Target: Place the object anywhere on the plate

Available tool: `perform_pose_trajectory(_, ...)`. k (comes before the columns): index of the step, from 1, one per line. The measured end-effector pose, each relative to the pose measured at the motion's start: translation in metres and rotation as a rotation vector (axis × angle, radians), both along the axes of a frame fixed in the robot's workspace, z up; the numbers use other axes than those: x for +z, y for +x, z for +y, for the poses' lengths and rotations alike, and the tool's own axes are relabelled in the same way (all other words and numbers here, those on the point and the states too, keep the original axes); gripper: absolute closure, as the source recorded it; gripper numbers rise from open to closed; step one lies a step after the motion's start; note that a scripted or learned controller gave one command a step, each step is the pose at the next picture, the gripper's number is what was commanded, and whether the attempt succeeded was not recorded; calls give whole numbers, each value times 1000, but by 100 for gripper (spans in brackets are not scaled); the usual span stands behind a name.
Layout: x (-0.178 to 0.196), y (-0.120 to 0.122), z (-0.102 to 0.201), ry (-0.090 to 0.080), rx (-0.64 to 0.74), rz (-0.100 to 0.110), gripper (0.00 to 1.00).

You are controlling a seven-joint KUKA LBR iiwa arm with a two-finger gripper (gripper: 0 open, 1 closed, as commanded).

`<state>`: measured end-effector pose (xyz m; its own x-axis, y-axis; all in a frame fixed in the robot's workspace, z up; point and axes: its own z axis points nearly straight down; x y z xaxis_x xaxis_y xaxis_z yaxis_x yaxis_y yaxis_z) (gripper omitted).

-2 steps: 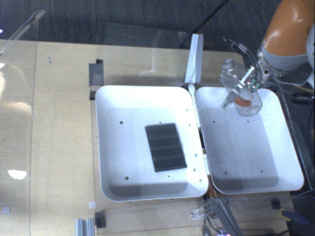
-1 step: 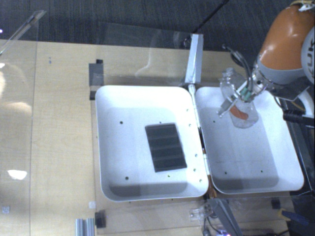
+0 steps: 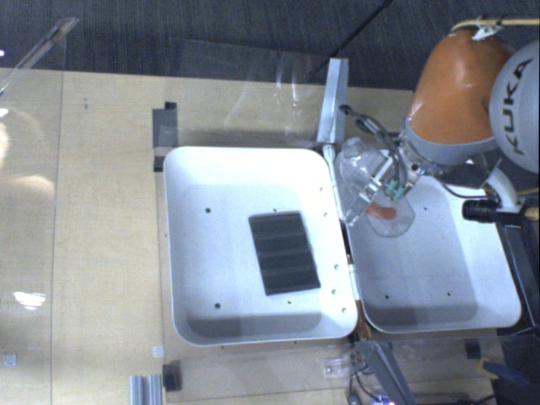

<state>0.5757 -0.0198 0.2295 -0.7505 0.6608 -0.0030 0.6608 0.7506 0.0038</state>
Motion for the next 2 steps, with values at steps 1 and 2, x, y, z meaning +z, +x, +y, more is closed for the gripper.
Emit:
perform_pose_trajectory(1,-10,36,49,-1,288,-2,100)
perform_pose_trajectory(2,42,41,40,-3,571,-6,100)
